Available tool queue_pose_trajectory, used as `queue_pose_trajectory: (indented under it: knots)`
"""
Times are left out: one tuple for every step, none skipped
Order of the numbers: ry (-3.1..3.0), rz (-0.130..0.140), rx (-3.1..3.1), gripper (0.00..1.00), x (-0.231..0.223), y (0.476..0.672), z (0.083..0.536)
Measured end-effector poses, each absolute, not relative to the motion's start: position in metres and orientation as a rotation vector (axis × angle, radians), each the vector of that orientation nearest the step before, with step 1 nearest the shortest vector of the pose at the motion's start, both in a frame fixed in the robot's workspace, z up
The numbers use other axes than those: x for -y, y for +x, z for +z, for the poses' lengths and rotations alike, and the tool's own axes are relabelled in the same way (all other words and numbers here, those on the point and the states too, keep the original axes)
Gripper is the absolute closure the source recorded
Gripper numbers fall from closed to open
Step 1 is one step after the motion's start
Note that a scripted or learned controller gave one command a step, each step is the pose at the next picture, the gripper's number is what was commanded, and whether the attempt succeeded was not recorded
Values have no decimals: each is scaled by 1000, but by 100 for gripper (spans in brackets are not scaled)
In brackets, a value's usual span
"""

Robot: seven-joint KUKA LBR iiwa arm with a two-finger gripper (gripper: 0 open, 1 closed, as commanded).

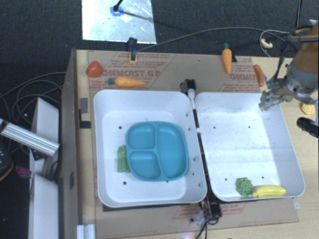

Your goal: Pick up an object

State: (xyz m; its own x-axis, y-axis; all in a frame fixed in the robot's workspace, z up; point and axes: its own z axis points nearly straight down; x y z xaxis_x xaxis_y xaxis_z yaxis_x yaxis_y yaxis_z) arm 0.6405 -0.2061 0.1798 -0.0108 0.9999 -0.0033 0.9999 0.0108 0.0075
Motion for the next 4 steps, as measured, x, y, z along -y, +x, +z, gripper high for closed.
queue_pose_trajectory:
  knots:
    - [2198, 7, -2229, 100, 206, 642, 191]
    - [2193, 10, -2229, 100, 206, 643, 202]
    - [2193, 9, -2230, 0, 206, 642, 202]
    - [2218, 1, -2222, 0, 206, 626, 84]
